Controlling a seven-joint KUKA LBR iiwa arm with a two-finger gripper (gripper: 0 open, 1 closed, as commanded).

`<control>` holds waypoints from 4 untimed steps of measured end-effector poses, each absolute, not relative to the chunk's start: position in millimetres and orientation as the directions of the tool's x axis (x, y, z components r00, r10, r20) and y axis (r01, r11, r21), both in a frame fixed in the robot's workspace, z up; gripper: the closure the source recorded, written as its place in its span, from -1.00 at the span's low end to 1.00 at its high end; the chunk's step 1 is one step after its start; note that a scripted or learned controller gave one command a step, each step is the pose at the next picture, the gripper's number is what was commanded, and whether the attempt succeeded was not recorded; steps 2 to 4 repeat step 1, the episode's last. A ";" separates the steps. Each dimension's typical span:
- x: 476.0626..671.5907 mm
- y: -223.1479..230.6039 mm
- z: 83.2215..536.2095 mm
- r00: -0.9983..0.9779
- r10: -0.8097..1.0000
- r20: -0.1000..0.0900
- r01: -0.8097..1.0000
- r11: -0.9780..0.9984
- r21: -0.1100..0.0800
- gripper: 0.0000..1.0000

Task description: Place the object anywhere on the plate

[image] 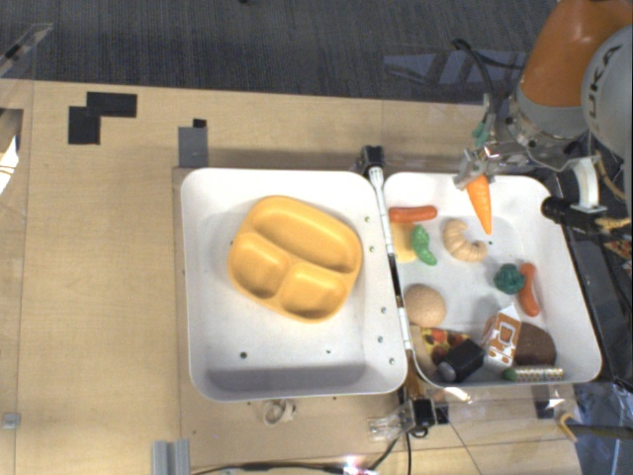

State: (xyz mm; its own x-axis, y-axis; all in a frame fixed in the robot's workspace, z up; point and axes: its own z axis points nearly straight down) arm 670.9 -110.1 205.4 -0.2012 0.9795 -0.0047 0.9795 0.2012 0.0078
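two-finger gripper (478,166) gripping a pointed orange toy carrot (481,202)
it is hanging over the right white bin (569,295), well apart from the yellow sectioned plate (295,256).

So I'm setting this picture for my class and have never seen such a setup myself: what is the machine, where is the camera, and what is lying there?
One camera looks down at a slant on a bench with two shallow white bins. The grey and orange thing at the right is a robot arm; its end effector hangs over the right bin, with a toy carrot pointing down from its fingers. The left bin holds a yellow divided plate, where an object should go. The right bin holds toy foods: a sausage, a green piece, a croissant and more.
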 end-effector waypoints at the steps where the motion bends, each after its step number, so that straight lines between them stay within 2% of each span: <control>1: 670.9 -110.2 205.5 -0.201 0.980 -0.005 0.980 0.201 0.008 -1.00; 4: 670.9 -110.2 205.5 -0.201 0.980 -0.005 0.980 0.201 0.008 -1.00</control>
